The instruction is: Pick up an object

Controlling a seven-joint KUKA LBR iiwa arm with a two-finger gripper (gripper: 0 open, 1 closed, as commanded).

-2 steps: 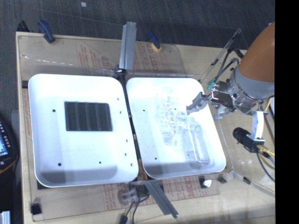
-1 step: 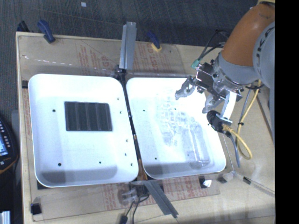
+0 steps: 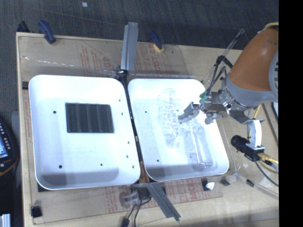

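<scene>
A clear plastic bottle (image 3: 199, 148), glassy and hard to make out, lay on its side in the right bin (image 3: 151, 126), near that bin's front right corner. The gripper (image 3: 188, 112) hung over the same bin, just behind the bottle; whether it was wide or narrow I could not tell. The left bin (image 3: 47, 141) had a dark ribbed rectangular panel (image 3: 89, 117).

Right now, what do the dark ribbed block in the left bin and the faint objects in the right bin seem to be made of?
Dark ribbed block: probably matte plastic or rubber, dull grey with no glare. Clear objects: likely transparent glossy plastic, since the white bin shows through and only faint outlines and highlights appear.
</scene>
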